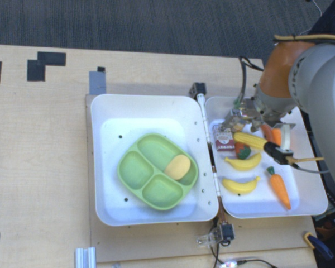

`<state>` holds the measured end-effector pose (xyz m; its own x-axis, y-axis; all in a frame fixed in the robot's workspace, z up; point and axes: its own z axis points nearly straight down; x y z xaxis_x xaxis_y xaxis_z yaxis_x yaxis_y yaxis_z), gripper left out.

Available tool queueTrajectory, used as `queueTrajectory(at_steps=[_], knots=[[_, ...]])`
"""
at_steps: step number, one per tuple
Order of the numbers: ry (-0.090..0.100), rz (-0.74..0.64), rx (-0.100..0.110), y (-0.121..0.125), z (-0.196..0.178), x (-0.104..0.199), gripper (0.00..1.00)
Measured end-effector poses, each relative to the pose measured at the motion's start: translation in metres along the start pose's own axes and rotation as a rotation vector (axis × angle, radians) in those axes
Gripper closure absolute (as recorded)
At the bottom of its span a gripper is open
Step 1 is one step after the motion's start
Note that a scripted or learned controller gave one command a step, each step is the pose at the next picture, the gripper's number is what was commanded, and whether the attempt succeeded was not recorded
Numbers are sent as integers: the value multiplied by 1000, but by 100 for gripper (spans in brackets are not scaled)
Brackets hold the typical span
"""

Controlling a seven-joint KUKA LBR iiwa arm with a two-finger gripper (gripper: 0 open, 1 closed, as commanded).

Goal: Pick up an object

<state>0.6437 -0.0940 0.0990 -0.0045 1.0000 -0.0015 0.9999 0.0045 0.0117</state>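
My gripper (230,125) hangs low over the back left part of the right bin (307,205). It is just above a red and white packet (225,144) and the left end of a yellow corn cob (250,140). Nothing shows as held in it. Below the cob lie a small red and green fruit (244,152) and two yellow bananas (243,162) (240,185). An orange carrot (280,190) lies at the bin's front right. A second carrot (273,134) is partly hidden under the wrist.
The left bin (109,166) holds a green divided plate (135,169) with a yellow-orange oval piece (178,166) in its right compartment. A black cable (282,155) crosses the right bin from the arm. The bulky grey arm covers the bench's right side.
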Motion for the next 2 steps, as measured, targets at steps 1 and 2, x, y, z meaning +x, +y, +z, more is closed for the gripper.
queueTrajectory(at_steps=[1,2], knots=[[3,-3,7,0,-11,1,100],[0,2,12,24,-2,-75,100]])
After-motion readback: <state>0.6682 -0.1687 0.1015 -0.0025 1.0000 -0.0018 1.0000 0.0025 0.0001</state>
